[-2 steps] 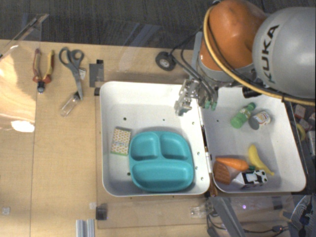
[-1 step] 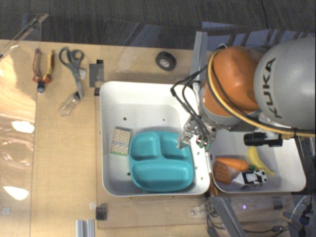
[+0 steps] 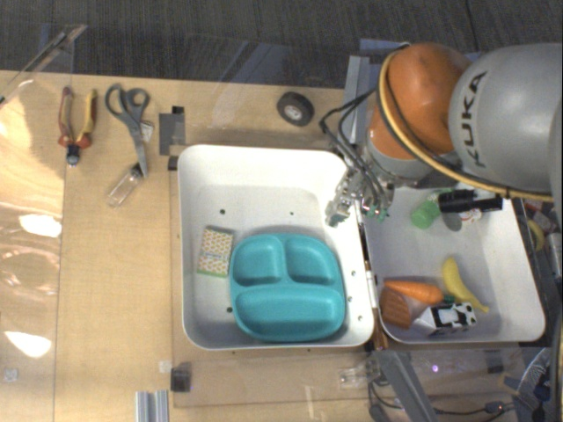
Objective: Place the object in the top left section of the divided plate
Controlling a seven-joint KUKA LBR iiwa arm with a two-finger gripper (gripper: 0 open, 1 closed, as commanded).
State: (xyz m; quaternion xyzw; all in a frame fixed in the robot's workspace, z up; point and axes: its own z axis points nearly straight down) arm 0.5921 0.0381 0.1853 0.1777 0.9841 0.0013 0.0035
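The teal divided plate (image 3: 286,288) lies in the left bin (image 3: 255,170), towards its front. It has two small sections at the back and one wide section at the front; nothing lies in the back left section (image 3: 258,263). My gripper (image 3: 354,200) hangs over the ridge between the two bins, just beyond the plate's back right corner. Nothing shows clearly in it. In the right bin (image 3: 515,262) lie a green object (image 3: 425,215), a banana (image 3: 459,283), a carrot (image 3: 415,290), a brown piece (image 3: 396,310) and a black-and-white object (image 3: 449,317).
A small patterned square (image 3: 215,251) lies in the left bin, touching the plate's left side. On the bench to the left lie scissors (image 3: 132,117), pliers (image 3: 75,123) and a tape roll (image 3: 296,108). The arm's bulk covers the right bin's back.
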